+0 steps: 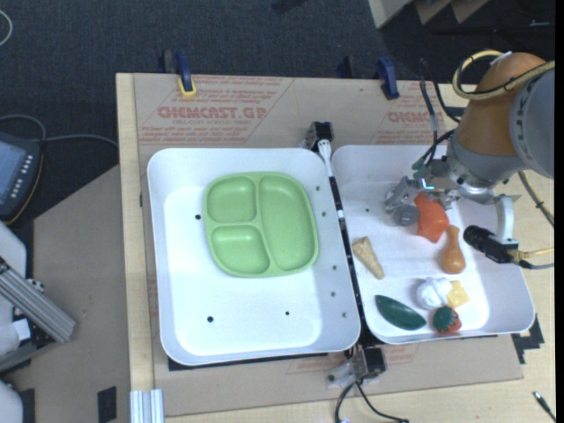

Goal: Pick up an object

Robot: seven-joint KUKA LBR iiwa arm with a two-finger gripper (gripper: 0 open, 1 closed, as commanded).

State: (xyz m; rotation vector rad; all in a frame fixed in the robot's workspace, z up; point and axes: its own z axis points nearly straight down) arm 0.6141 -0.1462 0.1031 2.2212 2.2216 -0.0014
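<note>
Two white bins (176, 263); one green plate (262, 224); six small objects (432, 218).

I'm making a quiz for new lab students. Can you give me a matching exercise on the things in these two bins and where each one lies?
Things:
1. green divided plate
2. orange piece
3. dark green piece
4. beige wedge

Places:
A. right bin, near front edge
B. left bin
C. right bin, near the divider between bins
D. right bin, beside the gripper

Pairs: 1-B, 2-D, 3-A, 4-C
</note>
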